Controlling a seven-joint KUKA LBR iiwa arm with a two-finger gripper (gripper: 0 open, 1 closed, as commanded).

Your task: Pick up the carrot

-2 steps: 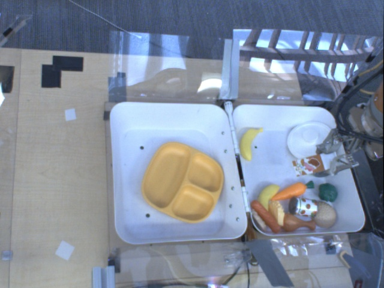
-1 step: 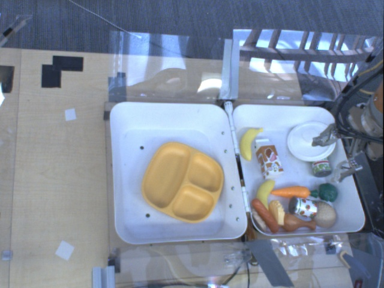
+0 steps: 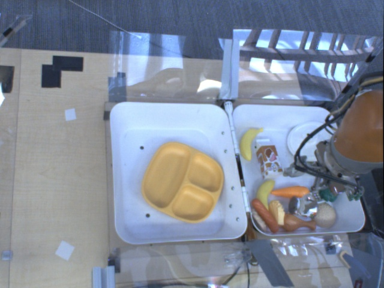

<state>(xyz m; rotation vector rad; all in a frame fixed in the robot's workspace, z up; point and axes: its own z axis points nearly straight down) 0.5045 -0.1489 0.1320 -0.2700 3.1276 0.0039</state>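
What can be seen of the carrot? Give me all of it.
The carrot is a smooth, glossy orange toy, plastic by the look of it, tapering toward its left end. It lies flat and almost level in the right bin, in the crowded lower part. Its left tip meets a small yellow banana; its right end runs under the gripper, so any green top is hidden. Whether the gripper touches it cannot be told. A hot dog lies below it.

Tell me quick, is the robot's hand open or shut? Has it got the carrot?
Hand: cannot be told, it is too small and cluttered. The carrot lies in the right bin beside it.
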